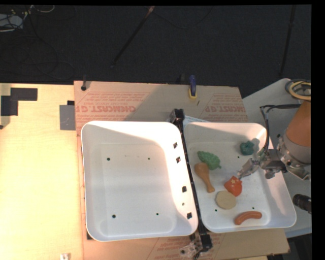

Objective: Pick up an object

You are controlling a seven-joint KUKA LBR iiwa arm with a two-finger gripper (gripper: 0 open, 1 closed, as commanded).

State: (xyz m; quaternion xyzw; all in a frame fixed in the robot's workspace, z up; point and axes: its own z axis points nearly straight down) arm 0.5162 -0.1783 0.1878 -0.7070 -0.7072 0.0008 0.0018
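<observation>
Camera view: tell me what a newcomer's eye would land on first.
The cluster of small toy foods in the right white bin: a red strawberry-like piece, a green leafy piece, a tan drumstick and an orange sausage. The metal two-finger gripper hangs just above the red piece, the grey arm entering from the right.

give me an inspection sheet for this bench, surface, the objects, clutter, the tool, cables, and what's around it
Surface: two white bins side by side, left bin and right bin, on cardboard over a pale bench.
Job's things: in the right bin, green piece, drumstick, red piece, tan disc, sausage, teal piece.
Clutter: nothing seen.
Tool: tool low over the right bin, just above the red piece; nothing visibly between its fingers.
Cables: black cable beside the arm; wires at the back.
Surroundings: dark backdrop; blue clamp on the cardboard's far edge.
</observation>
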